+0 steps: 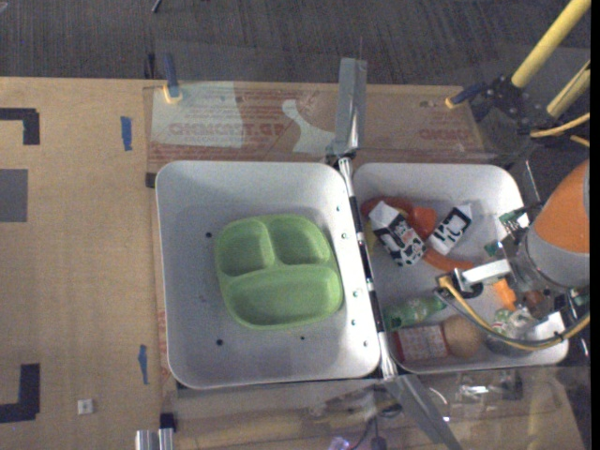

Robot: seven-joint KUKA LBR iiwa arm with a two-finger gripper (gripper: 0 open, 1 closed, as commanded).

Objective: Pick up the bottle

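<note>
Below, two white bins are seen: one green tray (278,272) in the left bin (178,251), perhaps six items crowded in the right bin (441,176); the gripper's (514,293) state cannot be told.

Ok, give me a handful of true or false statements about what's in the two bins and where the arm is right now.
1. The green divided tray lies in the left bin. True.
2. The arm hangs over the left bin. False: it is over the right bin, at its right side.
3. The green tray has three compartments. True.
4. The black-and-white cow-patterned item sits on the green tray. False: it lies in the right bin, near the divider.
5. The right bin holds several items crowded together. True.
</note>
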